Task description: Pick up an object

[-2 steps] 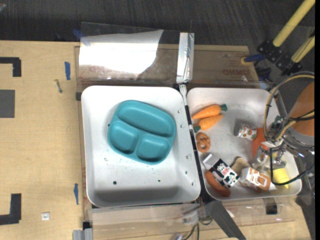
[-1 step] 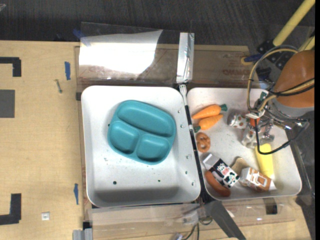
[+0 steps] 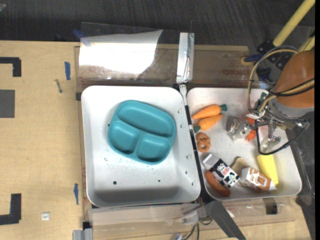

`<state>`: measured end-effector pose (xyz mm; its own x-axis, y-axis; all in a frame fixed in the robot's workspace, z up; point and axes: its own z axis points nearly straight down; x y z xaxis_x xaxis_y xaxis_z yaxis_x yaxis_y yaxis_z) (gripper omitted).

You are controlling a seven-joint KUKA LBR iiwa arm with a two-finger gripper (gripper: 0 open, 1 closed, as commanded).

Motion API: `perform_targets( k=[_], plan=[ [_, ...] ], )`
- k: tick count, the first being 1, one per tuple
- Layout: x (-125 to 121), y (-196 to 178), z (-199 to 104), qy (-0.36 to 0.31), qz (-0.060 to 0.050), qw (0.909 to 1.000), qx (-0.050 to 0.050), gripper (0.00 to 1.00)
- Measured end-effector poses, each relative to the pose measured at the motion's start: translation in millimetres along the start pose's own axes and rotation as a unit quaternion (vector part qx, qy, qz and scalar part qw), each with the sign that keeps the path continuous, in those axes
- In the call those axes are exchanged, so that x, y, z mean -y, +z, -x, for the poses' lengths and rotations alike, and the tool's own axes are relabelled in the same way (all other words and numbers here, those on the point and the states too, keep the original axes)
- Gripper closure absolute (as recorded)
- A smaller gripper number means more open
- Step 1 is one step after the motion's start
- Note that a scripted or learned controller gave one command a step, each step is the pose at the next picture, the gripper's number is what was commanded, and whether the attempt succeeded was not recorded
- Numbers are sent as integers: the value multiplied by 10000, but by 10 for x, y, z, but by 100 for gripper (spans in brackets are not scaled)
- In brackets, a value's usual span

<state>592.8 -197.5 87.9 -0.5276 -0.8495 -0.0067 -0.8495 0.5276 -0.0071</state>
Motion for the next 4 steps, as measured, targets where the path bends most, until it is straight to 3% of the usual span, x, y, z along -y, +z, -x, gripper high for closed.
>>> perform_targets(
  k=[1, 2, 3, 4],
  plan=[
    [1, -1, -295, 413, 3, 9991, -8, 0],
    [-742, -71, -709, 1110, -163, 9937, 61, 0],
    [-210, -427, 143, 2074, -9, 9783, 6, 0],
    [-644, -12, -311, 2033, -13, 9791, 0, 0]
  ],
)
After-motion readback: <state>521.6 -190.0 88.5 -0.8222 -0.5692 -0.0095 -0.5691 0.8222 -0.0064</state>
